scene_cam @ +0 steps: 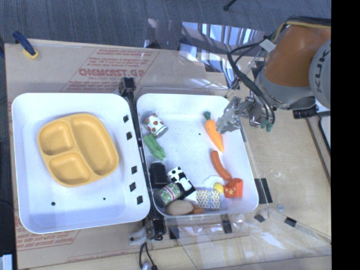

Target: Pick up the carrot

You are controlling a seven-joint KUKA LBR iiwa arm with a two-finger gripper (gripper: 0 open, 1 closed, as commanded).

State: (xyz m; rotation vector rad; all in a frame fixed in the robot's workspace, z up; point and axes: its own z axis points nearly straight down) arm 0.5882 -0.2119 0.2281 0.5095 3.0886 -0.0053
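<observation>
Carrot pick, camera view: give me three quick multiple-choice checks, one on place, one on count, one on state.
1. The carrot lies in:
A. the right bin
B. the left bin
C. the yellow tray

2. The yellow tray has how many compartments?
A. two
B. three
C. five

3. The carrot is:
A. lifted between the fingers
B. lying on the bin floor
C. standing upright in a cup

Answers: 1 A, it rests in the right bin beside the gripper. 2 B, three hollows show. 3 B, it lies flat, not lifted.
</observation>
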